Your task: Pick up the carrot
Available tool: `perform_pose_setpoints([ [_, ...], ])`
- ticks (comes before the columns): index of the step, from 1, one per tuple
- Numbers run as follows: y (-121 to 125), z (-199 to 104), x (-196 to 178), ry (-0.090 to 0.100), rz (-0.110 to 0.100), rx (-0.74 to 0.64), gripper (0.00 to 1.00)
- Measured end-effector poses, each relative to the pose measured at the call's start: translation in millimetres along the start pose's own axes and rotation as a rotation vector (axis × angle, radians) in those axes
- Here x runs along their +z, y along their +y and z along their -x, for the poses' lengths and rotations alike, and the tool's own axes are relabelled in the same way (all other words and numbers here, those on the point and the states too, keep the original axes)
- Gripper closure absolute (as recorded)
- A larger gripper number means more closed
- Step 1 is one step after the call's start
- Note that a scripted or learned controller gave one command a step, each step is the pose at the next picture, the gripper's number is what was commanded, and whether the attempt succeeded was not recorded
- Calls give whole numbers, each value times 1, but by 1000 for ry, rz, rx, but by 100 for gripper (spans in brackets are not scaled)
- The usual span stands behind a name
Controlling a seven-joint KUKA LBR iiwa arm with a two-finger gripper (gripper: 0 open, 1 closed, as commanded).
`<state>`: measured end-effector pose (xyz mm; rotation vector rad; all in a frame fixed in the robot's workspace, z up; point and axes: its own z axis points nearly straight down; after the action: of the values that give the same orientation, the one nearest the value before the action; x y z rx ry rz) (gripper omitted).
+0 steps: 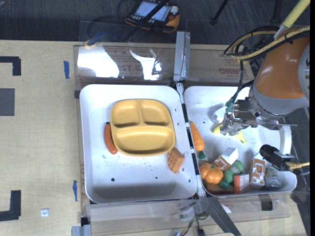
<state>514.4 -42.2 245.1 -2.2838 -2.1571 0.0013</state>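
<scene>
A robotics lab: taped wooden bench [39, 132], tripod legs [224, 4], and a handheld control pendant [151, 14] on carpet.

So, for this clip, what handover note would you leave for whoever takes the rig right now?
Pincer: over the right bin, above a yellow item; its grip state is unclear.
Carrot: lying along the right bin's left wall, apart from the pincer.
Toy pile sits at the bin's near edge. Yellow tray is in the left bin.
Done: nothing shown as picked.
Left: reach the carrot, grasp, lift.
</scene>
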Motion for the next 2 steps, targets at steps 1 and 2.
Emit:
perform_pose_setpoints([
  [1, 6, -37, 13, 1, -3, -17, 100],
  [2, -34, -60, 24, 0, -6, 338, 100],
])
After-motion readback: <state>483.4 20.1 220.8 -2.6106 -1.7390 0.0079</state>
